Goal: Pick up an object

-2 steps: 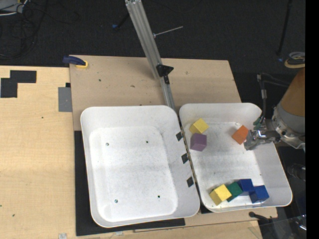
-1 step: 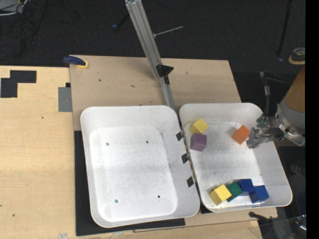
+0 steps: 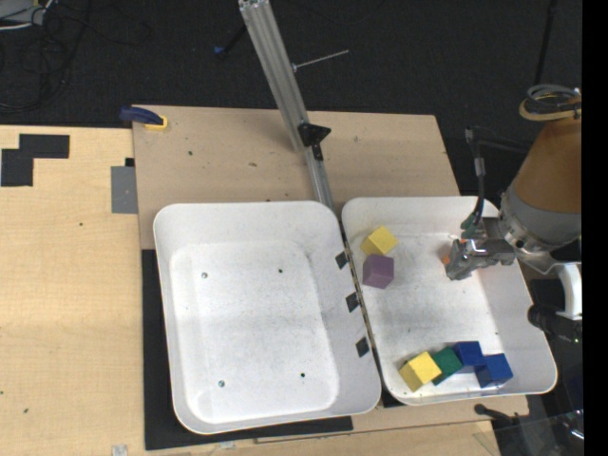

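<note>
Plywood bench (image 3: 228, 160) under a dark backdrop carries your two shallow white bins side by side, with a slanted aluminium rail (image 3: 283, 84) running down to the seam between them. Your left bin (image 3: 180, 245) offers nothing to grasp; every candidate sits in the right bin (image 3: 513, 293).

Near that bin's upper left, a yellow cube (image 3: 380, 241) rests just above a purple cube (image 3: 378, 271), the two touching or nearly so. Along the lower rim lies a tight cluster: a yellow block (image 3: 418, 370), a green block (image 3: 446, 360) and two blue blocks (image 3: 483, 362), packed against each other.

Your gripper (image 3: 461, 259) hangs over bare bin floor, to the right of the purple cube and well apart from the cluster. It has hold of nothing, and how far the claw stands apart cannot be told from this slant.

Choose the purple cube, probably the easiest target: it is nearest, and its right and lower sides look free. Travel left before descending, centre over it, and align the jaws so neither one lands on the yellow neighbour. Avoid the packed cluster, where a finger would likely wedge between blocks.
</note>
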`<control>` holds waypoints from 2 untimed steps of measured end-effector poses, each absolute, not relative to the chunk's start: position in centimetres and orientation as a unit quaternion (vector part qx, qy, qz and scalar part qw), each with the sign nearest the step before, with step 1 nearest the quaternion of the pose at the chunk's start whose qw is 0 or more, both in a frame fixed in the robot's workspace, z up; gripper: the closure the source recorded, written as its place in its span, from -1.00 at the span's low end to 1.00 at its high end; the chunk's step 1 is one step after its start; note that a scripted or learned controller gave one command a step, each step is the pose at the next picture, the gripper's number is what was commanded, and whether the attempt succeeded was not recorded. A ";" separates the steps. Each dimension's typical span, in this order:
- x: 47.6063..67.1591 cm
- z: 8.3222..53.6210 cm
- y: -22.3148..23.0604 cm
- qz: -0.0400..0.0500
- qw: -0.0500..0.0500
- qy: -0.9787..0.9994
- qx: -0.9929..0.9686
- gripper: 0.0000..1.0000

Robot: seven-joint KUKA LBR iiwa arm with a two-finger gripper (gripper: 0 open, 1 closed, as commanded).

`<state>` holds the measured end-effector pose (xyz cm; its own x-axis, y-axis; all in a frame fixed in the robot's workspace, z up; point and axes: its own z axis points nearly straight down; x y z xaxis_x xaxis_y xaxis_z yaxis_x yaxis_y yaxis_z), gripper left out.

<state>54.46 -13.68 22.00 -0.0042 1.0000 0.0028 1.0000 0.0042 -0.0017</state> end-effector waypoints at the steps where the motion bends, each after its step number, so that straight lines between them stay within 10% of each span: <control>1: 54.9 23.1 -8.4 -0.001 0.001 -0.709 -0.705 1.00; 2: 55.1 22.1 -3.6 0.000 0.002 -0.708 -0.706 1.00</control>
<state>55.11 -3.56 22.14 -0.0036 1.0000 0.0026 1.0000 0.0036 -0.0039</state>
